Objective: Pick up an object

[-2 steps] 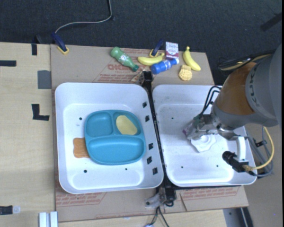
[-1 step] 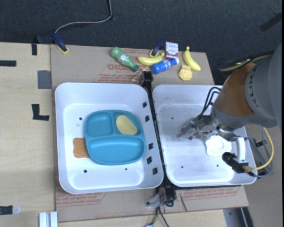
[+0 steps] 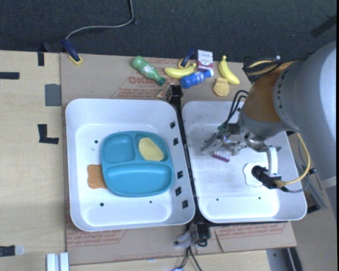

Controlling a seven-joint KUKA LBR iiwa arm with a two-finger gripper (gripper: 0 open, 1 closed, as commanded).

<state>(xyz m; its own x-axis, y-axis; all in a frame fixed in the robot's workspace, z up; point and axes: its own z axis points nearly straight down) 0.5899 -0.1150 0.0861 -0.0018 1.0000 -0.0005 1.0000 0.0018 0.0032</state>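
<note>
I have the gripper (image 3: pixel 219 144) low in the right bin (image 3: pixel 282 208) over a small purple object (image 3: pixel 222 156), its finger spread unreadable.

Left bin (image 3: pixel 79 168) held a divided plate (image 3: pixel 137 164) with a food piece (image 3: pixel 151 149) in its rear-right compartment; a flat piece (image 3: pixel 95 176) touched the plate's left edge. My gripper (image 3: pixel 217 144) sat in the right bin (image 3: pixel 282 208), just beside a small packet (image 3: pixel 221 156). Toys (image 3: pixel 186 72) lay behind both bins.
</note>
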